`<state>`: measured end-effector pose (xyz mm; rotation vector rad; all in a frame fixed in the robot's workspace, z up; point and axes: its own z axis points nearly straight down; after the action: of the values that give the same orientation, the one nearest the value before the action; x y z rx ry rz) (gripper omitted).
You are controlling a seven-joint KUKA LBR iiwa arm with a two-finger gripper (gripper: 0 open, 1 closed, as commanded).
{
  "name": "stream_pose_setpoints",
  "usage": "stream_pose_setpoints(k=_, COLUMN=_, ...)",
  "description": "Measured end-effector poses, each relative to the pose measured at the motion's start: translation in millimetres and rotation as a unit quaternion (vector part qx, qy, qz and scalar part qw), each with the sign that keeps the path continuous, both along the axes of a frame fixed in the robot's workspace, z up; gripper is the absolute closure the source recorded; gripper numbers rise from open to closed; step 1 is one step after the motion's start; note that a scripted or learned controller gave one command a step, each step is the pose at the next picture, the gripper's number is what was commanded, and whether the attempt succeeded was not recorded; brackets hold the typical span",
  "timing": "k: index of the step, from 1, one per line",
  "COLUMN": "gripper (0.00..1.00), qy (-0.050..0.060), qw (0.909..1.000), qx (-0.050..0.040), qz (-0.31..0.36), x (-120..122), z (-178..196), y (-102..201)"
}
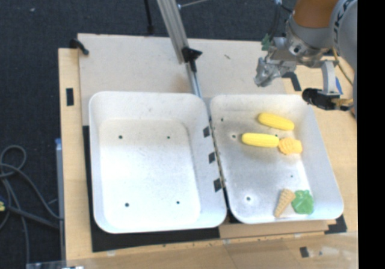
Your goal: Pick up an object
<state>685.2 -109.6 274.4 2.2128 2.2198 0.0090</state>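
The gripper (266, 75) hangs above the far edge of the right bin (322, 159), with nothing between its fingers; whether it is spread or pressed together I cannot tell. Just below it, in the bin's far half, lie two yellow corn cobs (260, 139), both long axes running left to right, the farther one (276, 121) tilted slightly. An orange waffle piece (290, 146) touches the nearer cob's right end. They look like light, stiff, smooth plastic toys, likely to roll, so a pinch across the middle suits best. A cone (283, 203) and green piece (303, 202) sit near the front right corner.
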Motion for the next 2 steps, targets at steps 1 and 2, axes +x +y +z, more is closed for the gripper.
stream_pose_setpoints(k=1, gripper=1.0, qy=0.003, qw=1.0, qx=0.0005, qz=0.001, x=1, z=11, y=0)
stream_pose_setpoints(k=2, gripper=1.0, qy=0.005, qw=1.0, qx=0.0002, qz=0.001, x=-13, z=-1, y=37)
